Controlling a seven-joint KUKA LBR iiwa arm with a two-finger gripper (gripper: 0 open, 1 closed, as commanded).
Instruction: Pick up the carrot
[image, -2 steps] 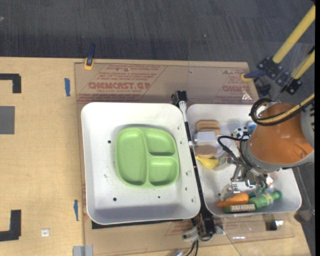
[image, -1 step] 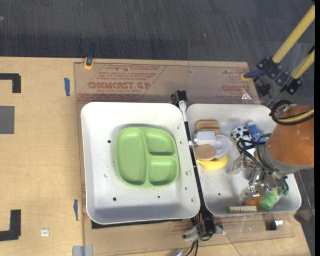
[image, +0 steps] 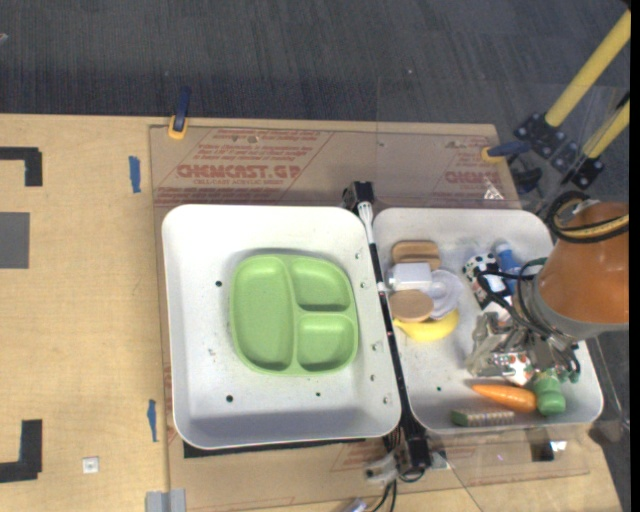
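Observation:
The carrot (image: 503, 396) lies in the right bin (image: 590, 405) near its front edge, orange with a green leafy end (image: 550, 402) pointing right. My gripper (image: 508, 350) hangs just above and slightly behind the carrot, a cluster of metal parts below the arm's orange band (image: 590, 275). From this angle I cannot see whether it touches the carrot. The carrot rests on the bin floor.
The right bin also holds a brown bun (image: 415, 252), a white block (image: 412, 275), a yellow banana (image: 432, 327), a black, white and blue toy (image: 490, 272) and a dark green stick (image: 480, 417) in front of the carrot. In the left bin (image: 190, 330) sits a green divided plate (image: 295, 312).

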